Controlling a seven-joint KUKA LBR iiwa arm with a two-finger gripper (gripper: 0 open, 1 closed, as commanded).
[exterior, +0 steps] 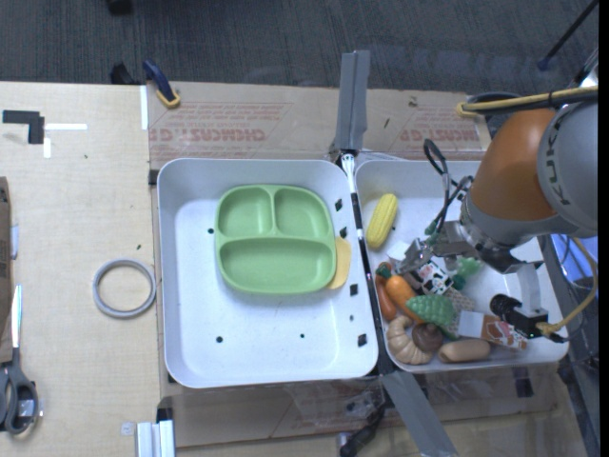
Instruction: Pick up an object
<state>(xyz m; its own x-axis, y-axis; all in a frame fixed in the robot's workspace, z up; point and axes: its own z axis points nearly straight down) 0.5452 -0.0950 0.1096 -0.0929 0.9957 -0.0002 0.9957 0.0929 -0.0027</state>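
Two white bins sit side by side: my gripper (pixel 425 258) hangs low over the toy pile (pixel 433 317) along the right bin's (pixel 404 171) near edge, its opening impossible to judge, corn (pixel 382 219) lying toward that bin's far-left corner.

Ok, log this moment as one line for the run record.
arm: over right white bin | pincer: low above toy-food pile | yellow toy corn cob: loose | green divided plastic plate: left bin | grasp: unconfirmed
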